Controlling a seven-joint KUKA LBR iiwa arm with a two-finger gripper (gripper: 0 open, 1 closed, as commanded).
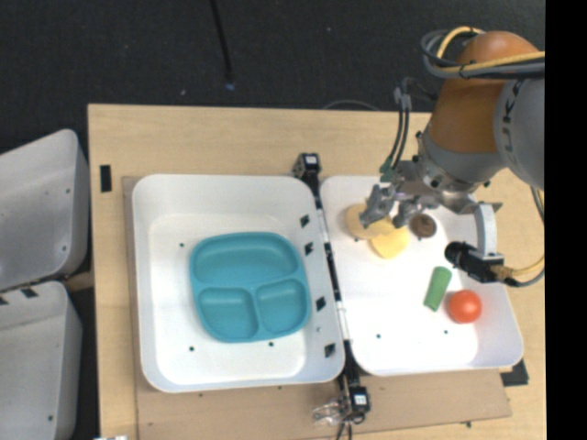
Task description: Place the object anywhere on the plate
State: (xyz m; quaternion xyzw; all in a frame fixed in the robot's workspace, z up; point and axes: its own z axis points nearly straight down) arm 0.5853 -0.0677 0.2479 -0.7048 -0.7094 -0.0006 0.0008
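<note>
At the pick-up step, early in the job, with nothing on the blue plate (248,246) in the left bin (147,246) yet. Saw the gripper (390,207) hanging low over the right bin (495,346), just above a yellow piece (392,243), with a tan round thing (356,218) and a small brown thing (423,226) close beside. Probably meant the yellow piece as the object, though too crowded there to be sure. Could not tell how wide the gripper stood, nor whether anything was held. Also saw a green block (437,287) and a red ball (465,307) lying apart. Next, needed a firm hold, a lift clear of the bin walls, then a move across to the plate.
</note>
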